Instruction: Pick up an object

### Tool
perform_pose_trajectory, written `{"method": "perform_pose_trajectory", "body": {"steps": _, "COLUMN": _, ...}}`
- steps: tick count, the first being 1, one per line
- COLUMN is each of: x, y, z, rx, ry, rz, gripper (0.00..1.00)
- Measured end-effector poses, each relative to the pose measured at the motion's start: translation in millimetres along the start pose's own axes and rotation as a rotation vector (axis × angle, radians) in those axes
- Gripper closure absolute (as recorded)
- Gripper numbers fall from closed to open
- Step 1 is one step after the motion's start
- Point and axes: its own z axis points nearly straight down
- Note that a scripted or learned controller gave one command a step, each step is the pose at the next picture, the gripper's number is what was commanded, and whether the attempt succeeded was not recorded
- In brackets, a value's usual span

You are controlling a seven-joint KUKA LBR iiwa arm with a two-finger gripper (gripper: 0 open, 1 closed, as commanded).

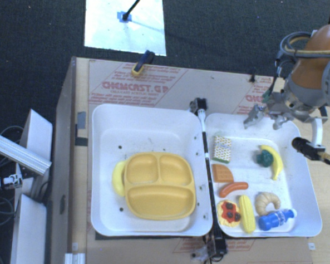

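The claw hangs above the far edge of the right bin, its two fingers spread apart with nothing between them, so no pick has begun. All the small things sit in that right bin, which is why the arm waits on this side. Nearest the claw is a wafer block, upright toward the bin's far left; to its right lie a green lump and a banana, touching. Nearer are a slice of toast, a sausage, a croissant, a corn cob, a pizza slice and a blue bottle, crowded close together. The left bin holds a yellow divided tray, well apart from the claw
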Motion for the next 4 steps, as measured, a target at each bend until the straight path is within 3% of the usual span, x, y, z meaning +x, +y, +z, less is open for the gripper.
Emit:
{"method": "perform_pose_trajectory", "body": {"steps": 1, "x": -43.8, "y": -32.5, "z": 96.5, "rx": 0.002, "ry": 0.0, "rz": 0.001, "gripper": 0.0}}
{"method": "perform_pose_trajectory", "body": {"steps": 2, "x": -42.6, "y": -80.7, "z": 95.8, "rx": 0.001, "ry": 0.001, "rz": 0.002, "gripper": 0.0}}
{"method": "perform_pose_trajectory", "body": {"steps": 3, "x": 10.5, "y": -121.9, "z": 96.2, "rx": 0.002, "ry": 0.001, "rz": 0.0, "gripper": 0.0}}
{"method": "perform_pose_trajectory", "body": {"steps": 4, "x": -49.5, "y": -118.7, "z": 95.6, "rx": 0.001, "ry": -0.001, "rz": 0.003, "gripper": 0.0}}
